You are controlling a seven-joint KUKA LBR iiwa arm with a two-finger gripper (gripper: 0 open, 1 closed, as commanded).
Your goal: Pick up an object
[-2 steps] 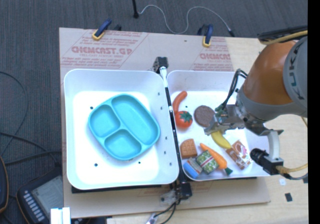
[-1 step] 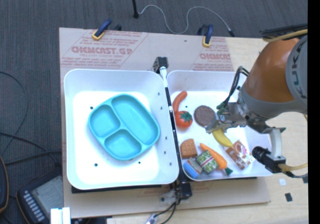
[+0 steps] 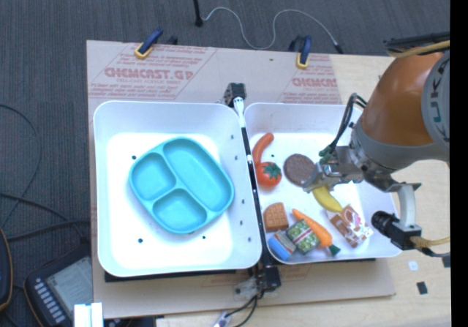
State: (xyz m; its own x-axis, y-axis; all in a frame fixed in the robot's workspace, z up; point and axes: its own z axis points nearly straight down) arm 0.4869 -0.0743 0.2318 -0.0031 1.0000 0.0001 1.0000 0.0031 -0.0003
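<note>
The right bin (image 3: 292, 117) holds several toy foods: a red sausage (image 3: 262, 145), a tomato (image 3: 268, 174), a brown cookie (image 3: 297, 167), a banana (image 3: 327, 197), a cracker (image 3: 276, 216), a carrot (image 3: 313, 225), a green packet (image 3: 301, 235), a red-and-white packet (image 3: 352, 224) and a blue item (image 3: 278, 246). My gripper (image 3: 327, 174) hangs over the middle of this bin, just right of the cookie and above the banana's upper end. The grey and orange arm covers the bin's right part.
The left bin (image 3: 110, 172) carries a blue divided plate (image 3: 181, 183). A black clip (image 3: 235, 93) sits at the top of the wall between the bins. Cables run across the floor behind the bench. Two blue-yellow clamps (image 3: 148, 43) hold the board's far edge.
</note>
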